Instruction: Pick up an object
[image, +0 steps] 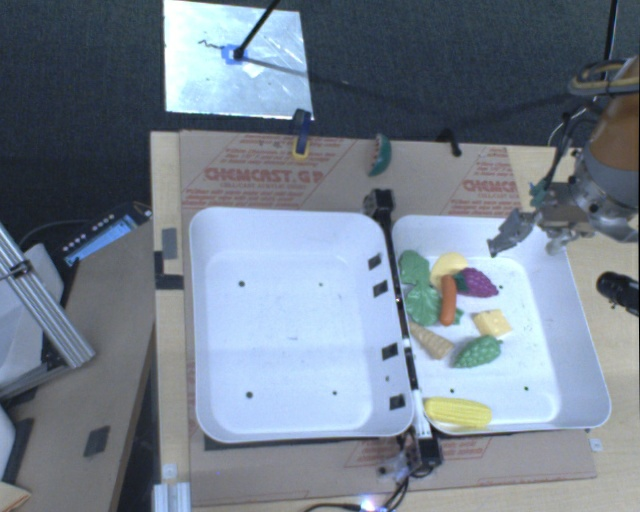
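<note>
The right bin (560, 330) holds toy food. There are green leaves (418, 285), a yellow piece (448, 265), purple grapes (479, 283), an orange carrot (449, 297), a yellow wedge (491, 322), a green bumpy piece (477, 351), a beige piece (432, 342) and a corn cob (457, 411). My gripper (528, 240) hangs over the bin's far right corner, up and to the right of the grapes. It is open with nothing between its fingers.
The left bin (290, 320) sits beside the right one, with black clips (380, 290) along the shared rim. A green object (382, 152) and a yellow-blue clamp (300, 135) lie on the cardboard behind the bins. A shiny sheet (235, 60) lies farther back.
</note>
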